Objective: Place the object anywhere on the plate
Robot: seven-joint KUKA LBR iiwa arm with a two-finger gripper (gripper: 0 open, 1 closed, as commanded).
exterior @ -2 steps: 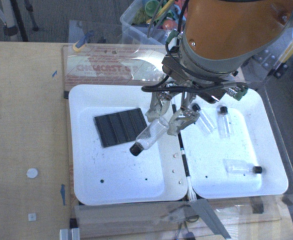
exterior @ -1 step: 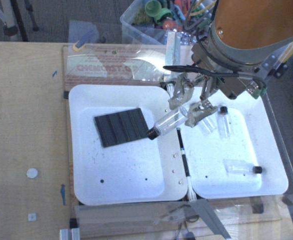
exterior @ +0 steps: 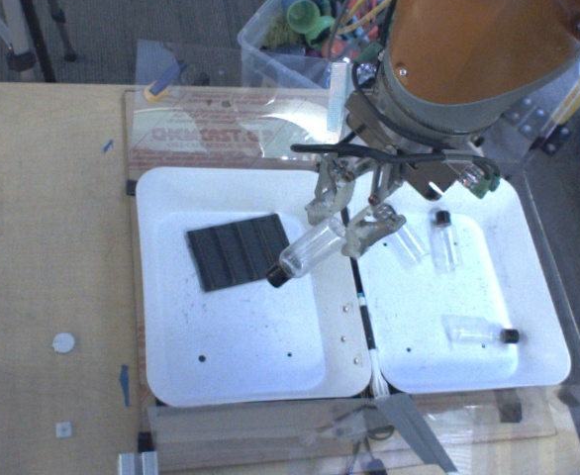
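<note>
The two-finger gripper [exterior: 347, 228] pinches the clear black-capped plastic vial [exterior: 305, 252] near its end — tilted, it could slip short of the dark ribbed square plate [exterior: 233, 249].

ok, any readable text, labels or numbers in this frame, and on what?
None legible.
Faded red print on the clear plastic sheet behind the white bins: too blurred to read.
Clear plastic vial with black cap between the claw fingers: no label visible.
Dark grey ribbed plate: no markings.
</note>
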